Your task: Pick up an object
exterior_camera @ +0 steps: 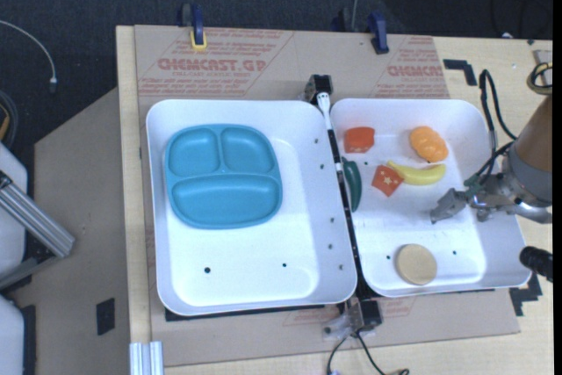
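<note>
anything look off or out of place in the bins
One thing: a dark green object sits against the divider at the right white bin's left edge, seemingly propped on the wall rather than lying flat like the other items.

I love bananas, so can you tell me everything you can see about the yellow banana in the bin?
The banana is small, yellow and gently curved, smooth and shiny like a plastic toy. It lies flat on the floor of the right bin, stretched left to right in the upper part. Its left end meets the red block; whether they touch or just overlap is unclear. The orange fruit sits just behind it. The gripper is lower right of it, apart.
</note>
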`<state>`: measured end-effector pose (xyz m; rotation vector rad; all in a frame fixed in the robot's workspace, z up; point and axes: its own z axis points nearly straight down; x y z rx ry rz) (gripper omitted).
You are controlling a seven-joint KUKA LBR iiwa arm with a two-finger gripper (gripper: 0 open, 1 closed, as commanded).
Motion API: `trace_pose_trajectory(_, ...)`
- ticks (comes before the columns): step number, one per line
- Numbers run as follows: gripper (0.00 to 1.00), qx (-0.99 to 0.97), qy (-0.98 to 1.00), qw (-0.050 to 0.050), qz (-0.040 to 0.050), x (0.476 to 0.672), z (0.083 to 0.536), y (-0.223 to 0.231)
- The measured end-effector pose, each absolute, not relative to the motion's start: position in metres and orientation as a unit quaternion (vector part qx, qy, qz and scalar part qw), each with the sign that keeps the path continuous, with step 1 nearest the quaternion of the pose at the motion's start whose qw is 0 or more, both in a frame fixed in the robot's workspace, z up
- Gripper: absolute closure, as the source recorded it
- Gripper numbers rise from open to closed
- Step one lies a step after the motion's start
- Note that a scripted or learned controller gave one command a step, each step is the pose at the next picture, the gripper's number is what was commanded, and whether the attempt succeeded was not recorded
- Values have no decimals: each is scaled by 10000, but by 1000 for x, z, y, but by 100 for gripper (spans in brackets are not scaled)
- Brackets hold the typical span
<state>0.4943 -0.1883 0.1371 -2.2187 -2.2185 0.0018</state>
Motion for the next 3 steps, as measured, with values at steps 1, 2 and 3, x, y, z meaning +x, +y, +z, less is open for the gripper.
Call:
trace_pose_trajectory(1,0,-7072,-7070,18,3,494,85,-188)
trace_pose_trajectory(2,100,-7075,-7067,-6,1,494,97,-188)
trace_pose_trajectory(3,100,-7071,-7071,-34,-8,491,159,-193)
